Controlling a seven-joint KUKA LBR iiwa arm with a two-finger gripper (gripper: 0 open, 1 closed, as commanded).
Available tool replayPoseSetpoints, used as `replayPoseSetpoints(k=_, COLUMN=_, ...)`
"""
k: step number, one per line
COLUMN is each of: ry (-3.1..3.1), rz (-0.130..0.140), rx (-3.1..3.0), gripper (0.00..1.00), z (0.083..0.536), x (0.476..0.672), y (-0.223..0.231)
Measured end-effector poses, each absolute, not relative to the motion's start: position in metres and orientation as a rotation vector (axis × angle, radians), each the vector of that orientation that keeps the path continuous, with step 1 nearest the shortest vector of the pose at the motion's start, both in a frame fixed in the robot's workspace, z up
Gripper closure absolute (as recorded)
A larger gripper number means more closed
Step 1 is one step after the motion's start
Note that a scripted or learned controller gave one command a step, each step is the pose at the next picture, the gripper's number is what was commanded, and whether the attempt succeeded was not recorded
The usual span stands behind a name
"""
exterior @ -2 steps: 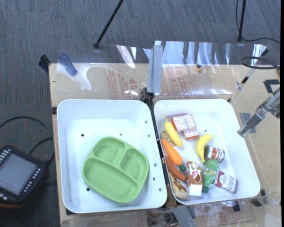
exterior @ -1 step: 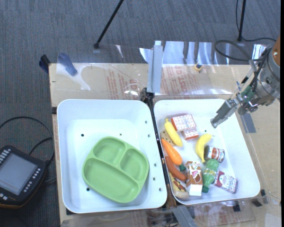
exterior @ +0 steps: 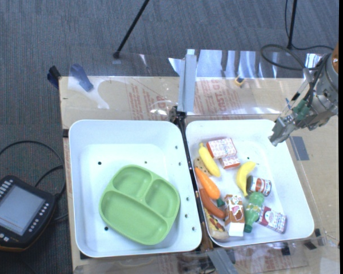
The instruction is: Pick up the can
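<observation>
The small round can with the red label and shiny metal top (exterior: pixel 259 185) lies on its side in the right white bin (exterior: pixel 286 153), about in the middle of that bin's right half; it is down among the toy food, not in the air. A yellow banana (exterior: pixel 243 176) curves just beside the can on its left, close enough that they look like they touch; a green bumpy toy vegetable (exterior: pixel 254 209) sits just below the can; a little red packet (exterior: pixel 273 220) lies near it, lower and to the right.

More things crowd the left part of that bin — a second yellow banana (exterior: pixel 208 159), a red and white box (exterior: pixel 222 148), an orange carrot (exterior: pixel 207 182), and a small carton with a brown picture (exterior: pixel 235 214).

The grey gripper (exterior: pixel 277 135) hangs over the top right corner of the right bin, well apart from the can; nothing is between its fingers, but it is too small and blurry to tell if the fingers are spread or pressed together.

The left white bin (exterior: pixel 88 138) holds a light green plastic plate with three parts (exterior: pixel 140 203).
</observation>
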State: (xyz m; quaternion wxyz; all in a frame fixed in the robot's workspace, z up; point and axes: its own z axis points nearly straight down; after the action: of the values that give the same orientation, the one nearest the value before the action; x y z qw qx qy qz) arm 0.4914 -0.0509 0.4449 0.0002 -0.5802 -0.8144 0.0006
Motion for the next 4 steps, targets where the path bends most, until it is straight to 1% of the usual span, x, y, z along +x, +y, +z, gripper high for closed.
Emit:
replayPoseSetpoints(k=1, ry=-2.694, rz=0.002, rx=-1.613, gripper=1.0, z=0.436, x=0.504, y=-0.064)
replayPoseSetpoints(k=2, ry=-2.693, rz=0.002, rx=-1.613, gripper=0.0, z=0.436, x=0.504, y=-0.064)
replayPoseSetpoints(k=3, ry=-2.769, rz=0.001, rx=-1.48, gripper=0.0, z=0.421, x=0.496, y=-0.057)
replayPoseSetpoints(k=4, ry=-2.777, rz=0.003, rx=-1.462, gripper=0.0, z=0.352, x=0.483, y=-0.039)
